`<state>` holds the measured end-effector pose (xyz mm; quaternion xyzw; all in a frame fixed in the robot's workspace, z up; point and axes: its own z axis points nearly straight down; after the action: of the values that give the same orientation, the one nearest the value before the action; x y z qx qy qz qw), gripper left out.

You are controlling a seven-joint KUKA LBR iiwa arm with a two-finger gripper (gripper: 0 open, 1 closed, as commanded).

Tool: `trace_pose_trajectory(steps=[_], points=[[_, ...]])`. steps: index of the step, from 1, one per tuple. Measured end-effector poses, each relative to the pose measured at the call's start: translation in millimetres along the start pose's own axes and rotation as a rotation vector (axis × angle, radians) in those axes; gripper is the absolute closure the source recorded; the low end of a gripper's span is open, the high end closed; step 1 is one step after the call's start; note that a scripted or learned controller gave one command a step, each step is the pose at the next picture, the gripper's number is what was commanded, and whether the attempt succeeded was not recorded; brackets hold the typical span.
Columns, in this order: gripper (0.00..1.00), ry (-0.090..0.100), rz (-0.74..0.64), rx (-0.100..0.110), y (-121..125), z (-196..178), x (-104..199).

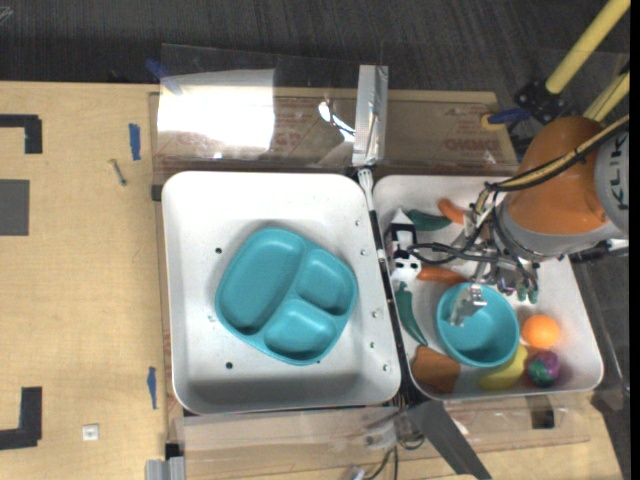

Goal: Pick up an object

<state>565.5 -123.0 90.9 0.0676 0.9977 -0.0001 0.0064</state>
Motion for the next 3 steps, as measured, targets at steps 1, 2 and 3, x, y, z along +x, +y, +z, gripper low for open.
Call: trace_pose_trajectory(steps=[1, 2, 3], points=[[0.00, 0.024, 0.034, 0.005, 24, 1, -69], [0.00, -0.001, -0.271, 0.001, -13, 0, -20], [0.00, 0.042, -0.300, 0.006, 25, 1, -83]])
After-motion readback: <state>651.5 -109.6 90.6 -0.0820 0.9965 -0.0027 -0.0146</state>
